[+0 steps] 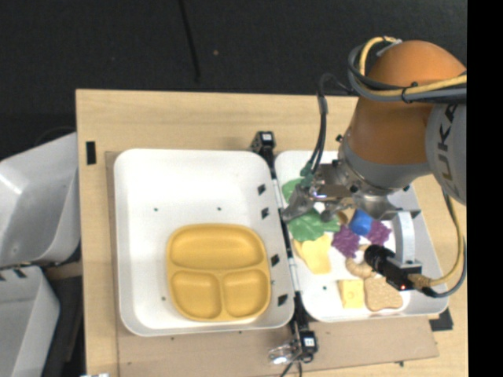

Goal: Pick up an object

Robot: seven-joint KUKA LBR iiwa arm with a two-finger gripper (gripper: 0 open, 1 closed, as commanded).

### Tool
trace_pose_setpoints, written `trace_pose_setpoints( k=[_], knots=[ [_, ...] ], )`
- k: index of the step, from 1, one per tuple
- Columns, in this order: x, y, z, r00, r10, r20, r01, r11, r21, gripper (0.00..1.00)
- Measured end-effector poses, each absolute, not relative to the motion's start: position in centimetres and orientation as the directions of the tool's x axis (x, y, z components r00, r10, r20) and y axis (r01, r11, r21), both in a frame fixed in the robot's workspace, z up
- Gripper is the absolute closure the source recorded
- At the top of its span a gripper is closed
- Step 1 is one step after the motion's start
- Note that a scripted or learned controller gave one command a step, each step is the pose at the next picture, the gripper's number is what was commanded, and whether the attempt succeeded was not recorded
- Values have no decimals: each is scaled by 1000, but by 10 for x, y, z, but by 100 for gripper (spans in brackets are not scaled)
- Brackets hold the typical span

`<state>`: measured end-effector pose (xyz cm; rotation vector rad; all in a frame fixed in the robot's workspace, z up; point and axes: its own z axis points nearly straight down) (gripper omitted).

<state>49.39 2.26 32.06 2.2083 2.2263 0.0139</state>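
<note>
- The arm's orange band sits nearest the camera, high over the right bin and covering much of it.
- Below it the gripper is down at the right bin's left edge, close to the divider between the two bins. Whether the claw is apart or together I cannot tell; the metal parts blur into the toys beneath.
- The things to pick lie in the right bin, packed close: a green piece just under the gripper, a pale yellow piece below that, a purple one, a blue one, a yellow block and a tan biscuit shape toward the front.
- The left bin holds a yellow divided tray, well apart from the gripper.
- Judged from this, the step in hand is reaching down for a grasp, likely at the green piece. Nothing is visibly lifted.
- The next move calls for closing squarely on one piece without snagging its neighbours or the bin wall, then rising straight up.
</note>
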Motion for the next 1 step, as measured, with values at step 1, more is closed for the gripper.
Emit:
trace_pose_setpoints(
  k=[1],
  knots=[
    [491, 11, 409, -3, 1000, 0, 1000, 3, 12, 100]
  ],
)
